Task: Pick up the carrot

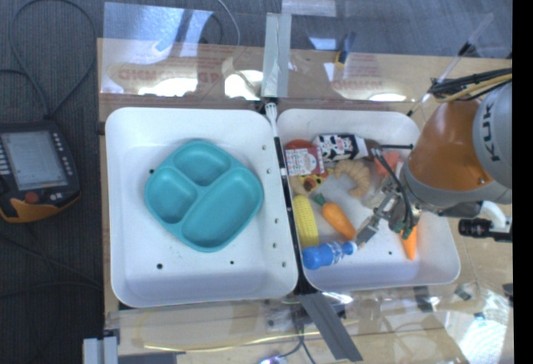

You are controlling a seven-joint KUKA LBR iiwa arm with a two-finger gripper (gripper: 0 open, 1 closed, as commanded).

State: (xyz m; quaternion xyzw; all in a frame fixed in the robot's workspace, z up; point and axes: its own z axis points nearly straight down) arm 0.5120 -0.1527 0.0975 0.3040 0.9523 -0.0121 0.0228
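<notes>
Carrot (pixel 338 220) first: it lies orange and slanted on the floor of the right bin (pixel 433 275), a little left of that bin's middle, its green-tipped end up toward the left, free of the gripper. Going across from the left, a handheld control pendant (pixel 33 167) with a grey screen sits on the dark floor beside the bench, its cables looping around it. Next comes the left bin (pixel 133 271), which holds a teal divided plate (pixel 204 194) with three compartments, set at an angle near the bin's middle. Across the divider in the right bin, a red-and-white packet (pixel 301 159) and a black-and-white carton (pixel 337 147) lie near the far wall, a yellow corn cob (pixel 306 219) lies along the left wall just beside the carrot, and a blue bottle (pixel 326 254) lies near the front, just below the carrot. A tan ginger-like piece (pixel 360 177) sits above the carrot. Right of the carrot the gripper (pixel 388 216) hangs low in the bin under the arm's orange band (pixel 445 158); whether it is released or clenched cannot be told. A second small orange piece (pixel 410 244) lies just below and right of the gripper.
</notes>
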